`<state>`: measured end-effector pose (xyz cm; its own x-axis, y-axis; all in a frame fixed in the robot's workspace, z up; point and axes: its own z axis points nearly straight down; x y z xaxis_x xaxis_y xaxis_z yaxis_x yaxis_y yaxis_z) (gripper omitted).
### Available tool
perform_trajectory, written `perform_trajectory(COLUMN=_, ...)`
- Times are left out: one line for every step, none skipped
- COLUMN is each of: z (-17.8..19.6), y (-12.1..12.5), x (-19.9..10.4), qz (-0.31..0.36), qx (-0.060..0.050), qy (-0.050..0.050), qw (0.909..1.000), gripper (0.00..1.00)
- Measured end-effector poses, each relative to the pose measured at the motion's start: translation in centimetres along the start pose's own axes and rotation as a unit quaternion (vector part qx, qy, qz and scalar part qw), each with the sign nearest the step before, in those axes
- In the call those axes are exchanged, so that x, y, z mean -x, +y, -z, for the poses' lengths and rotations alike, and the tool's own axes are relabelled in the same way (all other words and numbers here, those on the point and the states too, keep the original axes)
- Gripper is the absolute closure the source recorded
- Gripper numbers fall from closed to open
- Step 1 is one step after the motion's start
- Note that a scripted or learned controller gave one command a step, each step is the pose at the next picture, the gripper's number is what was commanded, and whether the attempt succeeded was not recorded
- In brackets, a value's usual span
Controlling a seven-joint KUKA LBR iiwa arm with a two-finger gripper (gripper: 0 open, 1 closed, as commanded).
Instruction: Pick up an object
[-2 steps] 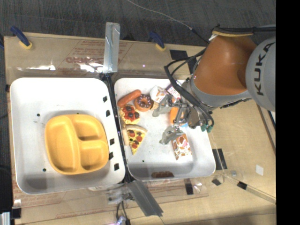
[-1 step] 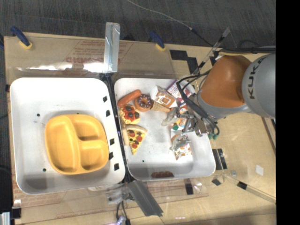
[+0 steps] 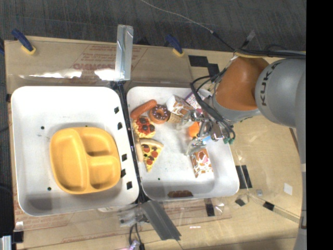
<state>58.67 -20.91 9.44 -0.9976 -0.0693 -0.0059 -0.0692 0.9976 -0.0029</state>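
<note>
The right bin [image 3: 171,178] holds several toy foods: a hot dog [image 3: 143,109], a chocolate donut [image 3: 159,114], a pizza piece with toppings [image 3: 143,127], a pizza slice [image 3: 150,153], a small wrapped pack [image 3: 180,110], an orange piece [image 3: 193,128] and a snack packet [image 3: 201,163]. My gripper [image 3: 200,138] hangs low over the bin's right side, just above the snack packet and beside the orange piece. The wrist and cables hide its tips. I see nothing clearly held.
The left bin [image 3: 31,103] holds a yellow compartment tray [image 3: 85,159]. A brown item [image 3: 180,194] lies at the right bin's front rim. The arm's grey and orange body [image 3: 244,87] overhangs the right bin's far right corner. Bare floor shows in the right bin's front middle.
</note>
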Motion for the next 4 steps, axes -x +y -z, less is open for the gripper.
perform_trajectory(z=0.1, y=1.5, x=1.1, qz=-0.012, qx=0.0, qy=-0.001, qw=0.9999, gripper=0.0)
perform_trajectory(z=0.0, y=2.0, x=3.0, qz=0.014, qx=0.001, qy=0.001, qw=0.9999, gripper=0.0)
perform_trajectory(z=1.2, y=2.1, x=3.2, qz=0.016, qx=0.0, qy=-0.001, qw=0.9999, gripper=1.0)
perform_trajectory(z=17.3, y=2.2, x=7.3, qz=-0.049, qx=-0.001, qy=-0.004, qw=0.9988, gripper=1.0)
